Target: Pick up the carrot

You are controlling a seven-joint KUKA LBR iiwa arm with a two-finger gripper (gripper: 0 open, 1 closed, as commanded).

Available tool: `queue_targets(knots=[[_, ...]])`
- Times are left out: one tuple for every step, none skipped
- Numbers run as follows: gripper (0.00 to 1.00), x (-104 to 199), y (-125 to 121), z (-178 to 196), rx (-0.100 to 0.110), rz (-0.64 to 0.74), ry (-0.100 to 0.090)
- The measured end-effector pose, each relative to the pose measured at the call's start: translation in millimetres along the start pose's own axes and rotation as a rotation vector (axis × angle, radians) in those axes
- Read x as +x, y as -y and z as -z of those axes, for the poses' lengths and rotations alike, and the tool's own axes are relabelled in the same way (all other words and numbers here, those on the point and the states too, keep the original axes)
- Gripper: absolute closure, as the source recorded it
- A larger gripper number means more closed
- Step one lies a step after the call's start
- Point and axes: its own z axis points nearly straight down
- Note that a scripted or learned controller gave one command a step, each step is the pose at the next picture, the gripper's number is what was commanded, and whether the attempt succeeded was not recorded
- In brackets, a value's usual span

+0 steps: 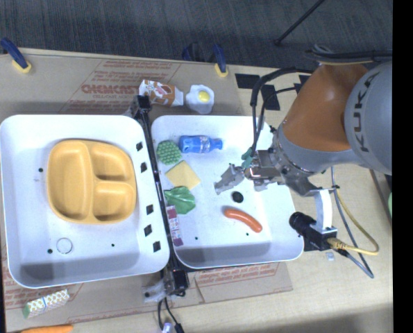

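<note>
This is a robotics lab or test cell, not a home. A grey industrial arm [362, 127] with an orange band reaches over a bench [373, 283] covered with flattened printed cardboard [109, 82], held at the far edge by blue clamps [15, 55]. Two shallow white bins [19, 207] sit side by side on it, one holding a yellow divided tray [91, 180], the other toy food pieces. Loose cables [352, 238] run along the bench's right edge, and grey carpet [123, 12] lies beyond its far edge.

We see even, bright overhead light that washes out the white bins [213, 255]. Shadows fall soft under the arm [331, 116]. Fine detail stays slightly blurred.
</note>
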Motion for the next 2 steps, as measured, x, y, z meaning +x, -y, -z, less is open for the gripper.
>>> queue_targets(knots=[[0.00, 6, -83, -60, 0.000, -0.135, 0.002], [0.00, 22, -102, -103, 0.000, 0.067, 0.001]])
